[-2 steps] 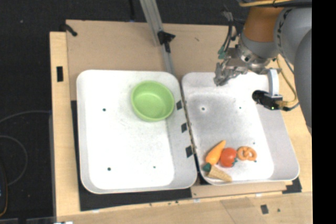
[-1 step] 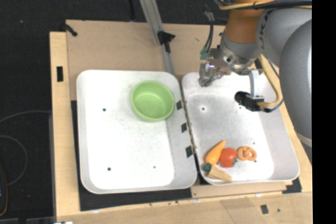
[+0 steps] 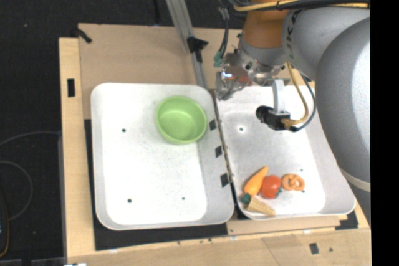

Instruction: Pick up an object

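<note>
A smooth round green bowl [image 3: 181,119] is seen in the left bin [image 3: 112,152]. A tapered orange carrot [image 3: 255,180], glossy red tomato [image 3: 270,187], twisted pretzel [image 3: 293,182] and ridged cone [image 3: 260,207] are clustered at the right bin's [image 3: 312,152] near edge. The gripper [image 3: 225,87] is poised over the bins' shared far rim; jaw state cannot be told.

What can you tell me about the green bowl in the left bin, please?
The green bowl is a small, round, light-green dish that looks like smooth plastic, with a thick rim and a shallow hollow. It stands upright, open side up, and nothing shows inside it. It sits on the floor of the left bin, in the far half, nearer the divide between the two bins. Only the bin floor touches it; the arm's tool is apart from it.
</note>
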### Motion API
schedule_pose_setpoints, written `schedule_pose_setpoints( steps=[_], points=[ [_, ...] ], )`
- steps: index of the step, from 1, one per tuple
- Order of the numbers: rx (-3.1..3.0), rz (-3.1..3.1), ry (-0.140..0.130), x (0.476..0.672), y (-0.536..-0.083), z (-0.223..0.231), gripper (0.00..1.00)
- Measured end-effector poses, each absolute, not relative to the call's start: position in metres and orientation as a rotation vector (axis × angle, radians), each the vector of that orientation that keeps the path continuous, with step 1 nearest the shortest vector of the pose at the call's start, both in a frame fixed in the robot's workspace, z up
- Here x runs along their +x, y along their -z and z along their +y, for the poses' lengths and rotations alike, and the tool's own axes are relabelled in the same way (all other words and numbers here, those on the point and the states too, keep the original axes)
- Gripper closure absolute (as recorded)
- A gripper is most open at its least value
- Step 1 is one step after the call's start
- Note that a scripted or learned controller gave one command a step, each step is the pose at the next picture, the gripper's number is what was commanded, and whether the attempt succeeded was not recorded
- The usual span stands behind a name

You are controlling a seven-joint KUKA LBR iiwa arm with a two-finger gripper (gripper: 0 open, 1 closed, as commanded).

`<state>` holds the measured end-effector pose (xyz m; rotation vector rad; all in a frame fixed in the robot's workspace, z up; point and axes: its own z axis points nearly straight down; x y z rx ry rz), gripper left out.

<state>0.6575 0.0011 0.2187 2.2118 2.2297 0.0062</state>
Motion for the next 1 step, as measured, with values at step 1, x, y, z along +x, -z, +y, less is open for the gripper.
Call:
schedule_pose_setpoints(
  steps=[1],
  points=[
    [2.219, 2.226, 0.0, 0.6437, -0.2307, 0.0459, 1.0]
  ],
)
